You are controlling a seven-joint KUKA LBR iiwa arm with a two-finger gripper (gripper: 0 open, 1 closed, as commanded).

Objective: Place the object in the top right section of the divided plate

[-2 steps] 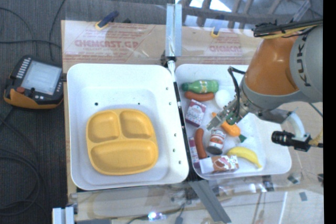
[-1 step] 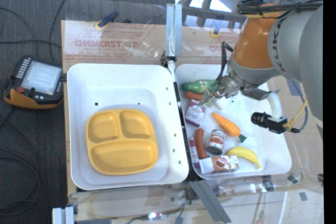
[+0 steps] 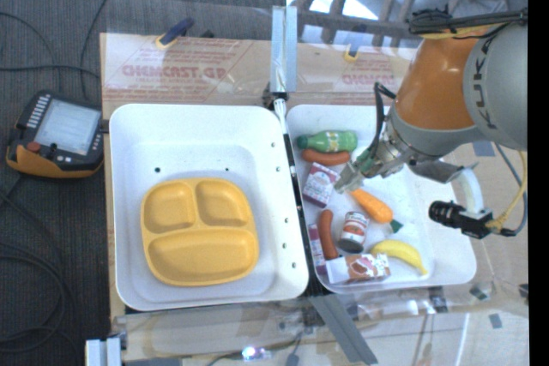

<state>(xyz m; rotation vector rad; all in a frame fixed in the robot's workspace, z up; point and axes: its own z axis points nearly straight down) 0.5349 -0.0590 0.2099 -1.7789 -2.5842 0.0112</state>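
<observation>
From my overhead feed I have the arm (image 3: 463, 90) reaching in from the right over the right bin (image 3: 446, 270), its orange band bright above the wrist. The gripper (image 3: 350, 181) hangs low over the upper middle of that bin, just beside a small red-and-white packet (image 3: 319, 183) and just above-left of the toy carrot (image 3: 373, 206). I cannot tell whether the jaws are open or closed, and I see nothing between them. The rest of the clutter lies around it: a green bottle (image 3: 328, 141) at the top, an orange-red sausage (image 3: 326, 157) touching its lower side, a second sausage (image 3: 326, 232) lower down on the left, a small can (image 3: 352, 229) near the middle, a banana (image 3: 401, 255) toward the lower right, and a red-and-white carton (image 3: 367, 267) at the bottom edge. The yellow divided plate (image 3: 199, 229) sits in the left bin (image 3: 146, 124), well apart from the gripper, and its top right section (image 3: 222, 202) has nothing in it. A handheld pendant (image 3: 56, 137) rests on the floor left of the bench.
</observation>
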